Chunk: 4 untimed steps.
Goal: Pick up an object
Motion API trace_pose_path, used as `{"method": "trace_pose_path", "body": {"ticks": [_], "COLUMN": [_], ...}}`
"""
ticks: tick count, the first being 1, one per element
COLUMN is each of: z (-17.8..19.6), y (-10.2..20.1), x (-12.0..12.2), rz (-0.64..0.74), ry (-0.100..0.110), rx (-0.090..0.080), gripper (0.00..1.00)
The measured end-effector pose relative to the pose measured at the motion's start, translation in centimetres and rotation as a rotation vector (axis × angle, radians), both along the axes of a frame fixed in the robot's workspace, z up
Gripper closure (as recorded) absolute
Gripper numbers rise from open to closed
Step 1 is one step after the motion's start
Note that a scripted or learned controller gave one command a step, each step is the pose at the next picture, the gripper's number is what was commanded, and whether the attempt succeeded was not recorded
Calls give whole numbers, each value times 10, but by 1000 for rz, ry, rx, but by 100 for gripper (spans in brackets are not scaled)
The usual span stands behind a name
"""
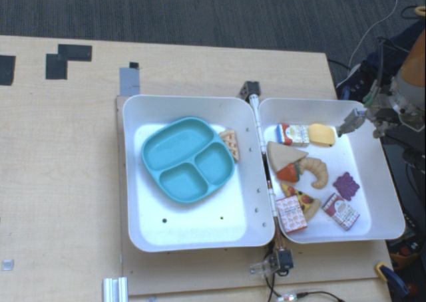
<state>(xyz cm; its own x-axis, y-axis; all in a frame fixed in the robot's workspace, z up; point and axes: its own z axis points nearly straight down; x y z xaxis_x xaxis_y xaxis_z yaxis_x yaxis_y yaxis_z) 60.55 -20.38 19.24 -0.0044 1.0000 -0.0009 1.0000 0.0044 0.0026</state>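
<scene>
My gripper (360, 132) hangs over the upper right part of the right bin (381, 181), just right of a yellow block (322, 135). Its fingers stand apart with nothing between them. The right bin holds several toy foods: a small white and red carton (292, 134), a beige wedge (285, 155), a red piece (288, 173), a croissant (317, 171), purple grapes (346, 185), a pizza slice (305, 202) and two red and white packets (291, 214) (341, 211).
The left bin (193, 231) holds a blue divided plate (188, 159) with a waffle-patterned piece (229, 144) at its right edge. A ridge with clips (261, 161) separates the bins. Cables and dark gear crowd the far right beyond the bench.
</scene>
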Motion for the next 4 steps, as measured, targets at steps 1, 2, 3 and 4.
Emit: {"method": "trace_pose_path", "body": {"ticks": [1,2,3,4], "z": [-98,-87,-87,-104], "y": [-2,-1,-1,54], "x": [-55,-54,-54,-116], "rz": [0,2,2,-3], "ry": [-1,-5,-5,-9], "rx": [1,0,0,-3], "gripper": [0,100,0,0]}}
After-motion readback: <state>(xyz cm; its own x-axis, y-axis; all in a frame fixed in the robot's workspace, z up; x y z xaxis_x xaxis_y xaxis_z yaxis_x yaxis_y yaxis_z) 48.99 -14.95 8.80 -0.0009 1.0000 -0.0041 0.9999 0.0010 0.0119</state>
